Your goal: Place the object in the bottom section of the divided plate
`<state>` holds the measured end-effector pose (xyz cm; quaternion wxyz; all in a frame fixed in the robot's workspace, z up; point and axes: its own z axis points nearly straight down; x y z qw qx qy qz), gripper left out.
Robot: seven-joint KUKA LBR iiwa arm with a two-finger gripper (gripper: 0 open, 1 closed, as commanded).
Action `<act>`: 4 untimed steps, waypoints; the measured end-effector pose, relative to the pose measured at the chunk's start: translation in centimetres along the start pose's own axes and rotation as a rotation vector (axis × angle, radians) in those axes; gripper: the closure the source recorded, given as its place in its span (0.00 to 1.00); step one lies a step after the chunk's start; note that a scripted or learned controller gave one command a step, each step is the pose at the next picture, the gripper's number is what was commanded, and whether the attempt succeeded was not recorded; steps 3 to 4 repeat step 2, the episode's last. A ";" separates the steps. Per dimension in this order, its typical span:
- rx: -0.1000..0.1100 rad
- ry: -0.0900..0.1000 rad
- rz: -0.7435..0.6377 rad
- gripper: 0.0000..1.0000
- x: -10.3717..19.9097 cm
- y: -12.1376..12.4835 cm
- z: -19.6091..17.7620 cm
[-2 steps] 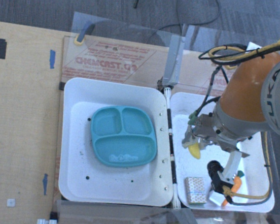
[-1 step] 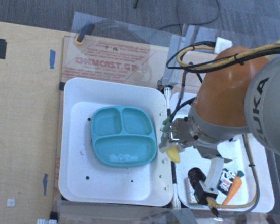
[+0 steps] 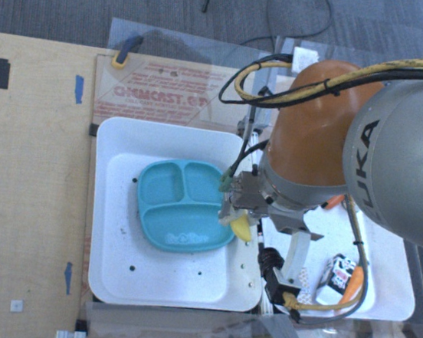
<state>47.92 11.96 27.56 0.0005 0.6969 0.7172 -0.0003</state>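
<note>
you see a small yellow object (image 3: 241, 228) under the tool (image 3: 237, 210), at the blue divided plate (image 3: 183, 207)'s right rim. it looks light and smooth, likely slippery; take it across its middle. you cannot tell the tool's opening or hold.

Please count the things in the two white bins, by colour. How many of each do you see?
Blue: 1, the divided plate in the left bin
Yellow: 1, a small object at the plate's right edge, under the tool
Orange: 1, an object in the right bin
Total: 3

Grey arm (image 3: 407, 151), orange band (image 3: 318, 124), yellow and black cables (image 3: 315, 85).
</note>
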 end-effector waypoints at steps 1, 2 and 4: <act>-0.002 0.000 -0.216 1.00 2.1 5.3 4.0; -0.002 0.000 -0.217 0.00 2.1 5.3 4.0; -0.002 0.000 -0.217 0.00 2.1 5.3 4.0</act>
